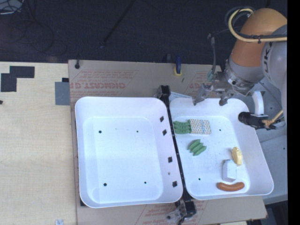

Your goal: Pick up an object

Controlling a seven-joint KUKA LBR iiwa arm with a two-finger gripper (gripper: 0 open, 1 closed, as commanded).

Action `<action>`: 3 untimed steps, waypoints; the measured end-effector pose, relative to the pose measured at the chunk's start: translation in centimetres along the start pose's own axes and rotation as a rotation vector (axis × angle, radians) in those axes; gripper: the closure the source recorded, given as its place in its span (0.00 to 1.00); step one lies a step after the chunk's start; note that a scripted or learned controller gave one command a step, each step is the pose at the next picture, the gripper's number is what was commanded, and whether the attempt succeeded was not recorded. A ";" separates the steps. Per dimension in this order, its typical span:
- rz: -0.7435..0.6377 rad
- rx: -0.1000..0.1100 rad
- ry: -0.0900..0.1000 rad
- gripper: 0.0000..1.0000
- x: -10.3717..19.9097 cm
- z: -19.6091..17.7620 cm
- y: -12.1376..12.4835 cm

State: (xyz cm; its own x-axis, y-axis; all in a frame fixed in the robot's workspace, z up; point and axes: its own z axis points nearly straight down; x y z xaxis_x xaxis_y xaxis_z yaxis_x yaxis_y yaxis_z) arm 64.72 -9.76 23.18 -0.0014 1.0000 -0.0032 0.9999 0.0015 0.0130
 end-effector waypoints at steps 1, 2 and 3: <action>0.005 0.022 0.004 0.00 -2.2 2.3 -7.8; -0.001 0.019 0.005 0.00 0.2 15.0 -7.0; 0.003 0.018 0.004 1.00 -0.1 13.4 -6.9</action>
State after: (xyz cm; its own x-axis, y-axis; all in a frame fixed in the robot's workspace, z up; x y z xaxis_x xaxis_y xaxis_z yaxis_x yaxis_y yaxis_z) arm 57.96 -9.94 9.73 0.0020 1.0000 0.0006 1.0000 -0.0020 -0.0047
